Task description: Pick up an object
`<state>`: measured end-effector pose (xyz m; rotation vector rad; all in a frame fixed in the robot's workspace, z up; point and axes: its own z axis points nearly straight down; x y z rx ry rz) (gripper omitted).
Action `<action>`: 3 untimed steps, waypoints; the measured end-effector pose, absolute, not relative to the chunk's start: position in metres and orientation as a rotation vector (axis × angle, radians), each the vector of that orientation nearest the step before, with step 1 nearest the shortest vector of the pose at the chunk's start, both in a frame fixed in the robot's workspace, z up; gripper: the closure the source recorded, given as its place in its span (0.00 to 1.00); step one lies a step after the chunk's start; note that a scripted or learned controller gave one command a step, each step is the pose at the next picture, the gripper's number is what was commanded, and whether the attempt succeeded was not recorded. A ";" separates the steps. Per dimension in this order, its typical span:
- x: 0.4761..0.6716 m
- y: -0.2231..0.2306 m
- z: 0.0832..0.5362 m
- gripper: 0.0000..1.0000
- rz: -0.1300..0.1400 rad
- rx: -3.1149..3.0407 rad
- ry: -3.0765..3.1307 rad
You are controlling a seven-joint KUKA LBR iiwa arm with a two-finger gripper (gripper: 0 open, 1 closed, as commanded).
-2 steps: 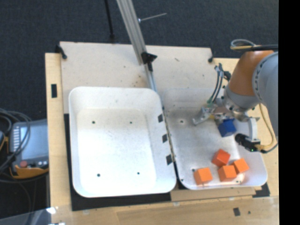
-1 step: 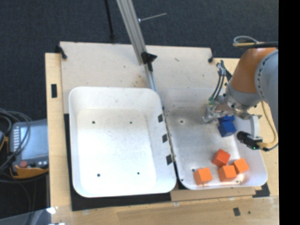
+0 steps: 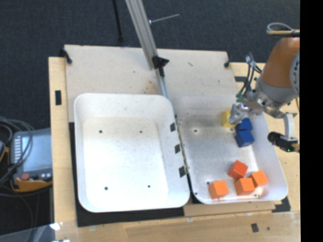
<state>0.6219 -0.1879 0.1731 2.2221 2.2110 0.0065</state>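
Yellow block [image 3: 226, 118] perhaps half behind tool [image 3: 237, 113]

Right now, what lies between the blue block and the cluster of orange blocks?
Bare white floor of the right bin: nothing lies between the blue block and the orange blocks, seen in the camera view.

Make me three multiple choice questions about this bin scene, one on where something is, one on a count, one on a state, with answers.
1. Where are the orange blocks?
A. Right bin, near corner
B. Left bin
C. On the bench

2. How many orange blocks?
A. Two
B. Four
C. Six

3. How does the arm stand?
A. Above the left bin
B. Gripper low over the right bin by the blue blocks
C. Off the bench

Answers: 1 A, they cluster at that bin's near end. 2 B, four show. 3 B, the gripper sits beside blue and yellow blocks.
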 end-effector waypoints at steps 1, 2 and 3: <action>0.619 -0.187 0.237 1.00 0.007 2.213 2.219; 0.620 -0.187 0.240 1.00 0.002 2.213 2.226; 0.614 -0.141 0.235 1.00 0.000 2.215 2.227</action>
